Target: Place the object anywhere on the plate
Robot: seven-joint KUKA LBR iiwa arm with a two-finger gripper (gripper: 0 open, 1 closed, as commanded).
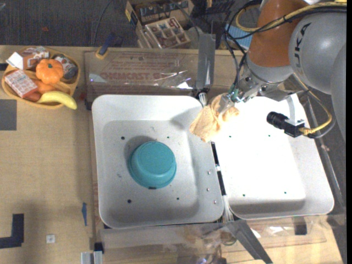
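Note:
A teal round plate (pixel 153 164) lies in the middle of the left white bin (pixel 107 202). A crumpled tan, cloth-like object (pixel 206 124) hangs over the divide between the two bins, at their far end. My gripper (pixel 230 102) comes in from the upper right and is shut on the object's upper right part. The object's lower end droops toward the left bin's far right corner. It is up and to the right of the plate and apart from it.
The right white bin (pixel 275 175) lies under the arm. A black fitting (pixel 283 122) on a cable hangs beside the wrist. A flat cardboard box (pixel 143 70) lies behind the left bin. A dish of toy fruit (pixel 41 81) sits at the far left.

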